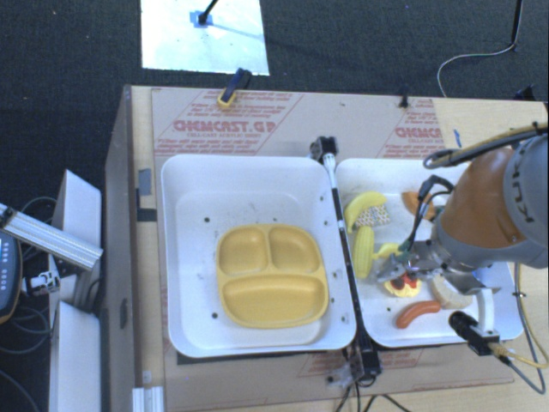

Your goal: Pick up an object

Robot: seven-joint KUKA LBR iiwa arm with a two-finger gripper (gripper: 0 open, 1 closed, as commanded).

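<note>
Camera view: fingers (400, 273), grip state unclear, hover over small yellow toy food (396, 287).

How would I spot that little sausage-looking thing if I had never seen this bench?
Start at the right bin, the one the arm reaches into. Go to its front edge, nearest the camera, below the heap of yellow toy food. The sausage lies there on its own: small, orange-red and slightly curved, while its neighbours are mostly yellow.

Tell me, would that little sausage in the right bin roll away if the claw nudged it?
Probably. The sausage looks round and smooth, so it may roll sideways or slip between fingers. It seems small and light, lying loose on the right bin's flat floor, so a nudge would likely shift it.
</note>
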